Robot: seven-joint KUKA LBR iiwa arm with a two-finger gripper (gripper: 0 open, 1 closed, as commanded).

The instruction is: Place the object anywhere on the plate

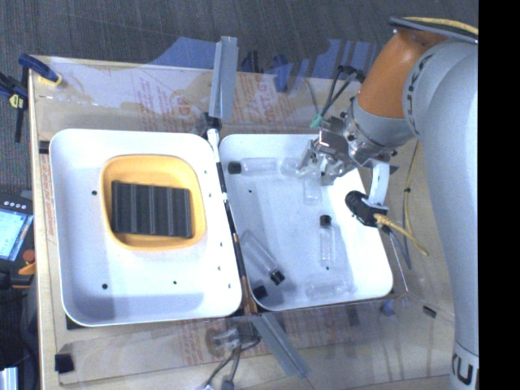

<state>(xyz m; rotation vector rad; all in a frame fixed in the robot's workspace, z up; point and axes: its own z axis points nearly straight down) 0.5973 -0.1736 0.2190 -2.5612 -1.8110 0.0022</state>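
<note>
Two shallow white bins are seen side by side on the bench. The left bin (73,242) holds a yellow plate (153,167) with rounded corners, and a dark ribbed insert (153,210) is seated in the middle of the plate.

The right bin (268,185) holds several clear plastic vials with black caps. One vial (253,167) is laid near the upper left corner of the bin. A second vial (326,238) is laid right of the bin's centre, with its cap directed toward the far wall. A third vial (262,258) is laid at a slant near the lower left corner. A further clear piece (329,287) is seen by the near wall; its form cannot be made out.

The arm (422,71) is extended in from the right, and the gripper (319,167) is positioned over the upper part of the right bin, close to its floor. Something clear is seen at the fingertips, but it cannot be told whether the pincer is spread, closed, or clamped on a vial. All vials are located in the right bin, well apart from the plate.
</note>
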